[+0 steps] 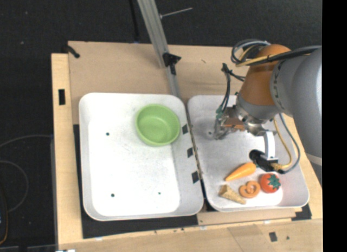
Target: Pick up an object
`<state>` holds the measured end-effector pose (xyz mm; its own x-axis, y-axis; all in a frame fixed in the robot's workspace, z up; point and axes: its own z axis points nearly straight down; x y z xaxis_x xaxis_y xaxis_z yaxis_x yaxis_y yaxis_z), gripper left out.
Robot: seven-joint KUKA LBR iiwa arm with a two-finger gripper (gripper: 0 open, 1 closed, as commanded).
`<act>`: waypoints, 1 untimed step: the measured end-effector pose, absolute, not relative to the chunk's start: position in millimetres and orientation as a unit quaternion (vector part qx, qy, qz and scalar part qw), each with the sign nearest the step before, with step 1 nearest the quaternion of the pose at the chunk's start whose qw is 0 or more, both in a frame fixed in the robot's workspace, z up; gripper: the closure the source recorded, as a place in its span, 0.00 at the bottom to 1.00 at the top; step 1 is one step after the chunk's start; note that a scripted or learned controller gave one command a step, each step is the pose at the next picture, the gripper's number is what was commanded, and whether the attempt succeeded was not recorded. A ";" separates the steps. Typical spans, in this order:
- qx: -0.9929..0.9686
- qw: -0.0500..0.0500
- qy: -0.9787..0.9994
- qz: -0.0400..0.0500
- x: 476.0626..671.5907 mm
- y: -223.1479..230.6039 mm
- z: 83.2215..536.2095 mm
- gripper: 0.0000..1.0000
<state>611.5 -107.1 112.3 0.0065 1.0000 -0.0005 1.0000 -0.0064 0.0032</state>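
My gripper [219, 130] hangs low over the upper left part of the right bin [209, 110], below the orange wrist band. Nothing shows between its tips. An orange carrot [240, 171] lies toward the bin's lower right, well below the gripper. Beside it sit a red tomato [269, 183], a small orange ring-shaped piece [250, 189] and a tan wedge [231, 193]. A green bowl [158, 125] rests in the upper part of the left bin [97, 159].
A slanted metal pole [153, 28] with a black clamp rises behind the bins. A black and white fitting with cables [267, 156] hangs off the arm above the carrot. Black clips [192, 153] sit along the seam between the bins.
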 end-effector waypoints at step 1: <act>0.707 0.001 0.707 0.001 606.3 -114.8 159.3 1.00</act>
